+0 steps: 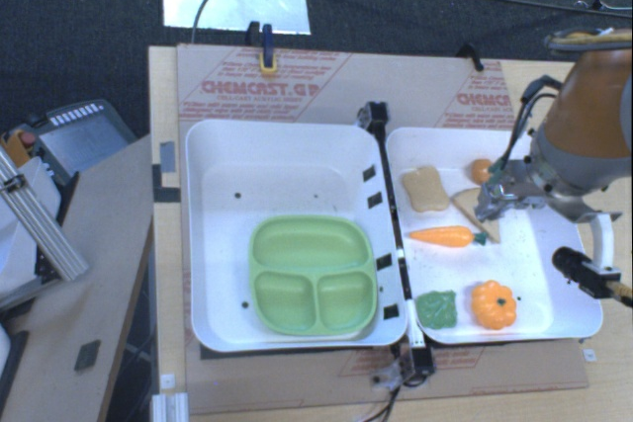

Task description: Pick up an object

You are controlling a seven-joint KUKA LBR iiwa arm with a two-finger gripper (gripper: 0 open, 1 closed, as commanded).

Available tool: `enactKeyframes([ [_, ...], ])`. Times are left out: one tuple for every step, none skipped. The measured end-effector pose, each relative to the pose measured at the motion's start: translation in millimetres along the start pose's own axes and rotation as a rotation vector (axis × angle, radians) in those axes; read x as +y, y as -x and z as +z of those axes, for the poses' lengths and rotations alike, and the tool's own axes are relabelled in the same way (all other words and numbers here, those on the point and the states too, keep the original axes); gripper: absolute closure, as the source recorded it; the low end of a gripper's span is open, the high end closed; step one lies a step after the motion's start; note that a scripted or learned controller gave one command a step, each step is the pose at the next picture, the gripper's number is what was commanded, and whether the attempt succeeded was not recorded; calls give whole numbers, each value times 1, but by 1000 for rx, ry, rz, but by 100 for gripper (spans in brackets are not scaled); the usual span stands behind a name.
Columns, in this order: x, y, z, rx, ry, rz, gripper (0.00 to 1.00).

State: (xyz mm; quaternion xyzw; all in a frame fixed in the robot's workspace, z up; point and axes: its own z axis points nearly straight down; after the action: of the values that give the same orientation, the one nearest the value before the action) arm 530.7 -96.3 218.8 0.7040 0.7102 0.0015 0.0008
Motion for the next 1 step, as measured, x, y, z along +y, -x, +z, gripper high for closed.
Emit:
enactKeyframes([
  [26, -46, -7, 1, 1, -1, 100],
])
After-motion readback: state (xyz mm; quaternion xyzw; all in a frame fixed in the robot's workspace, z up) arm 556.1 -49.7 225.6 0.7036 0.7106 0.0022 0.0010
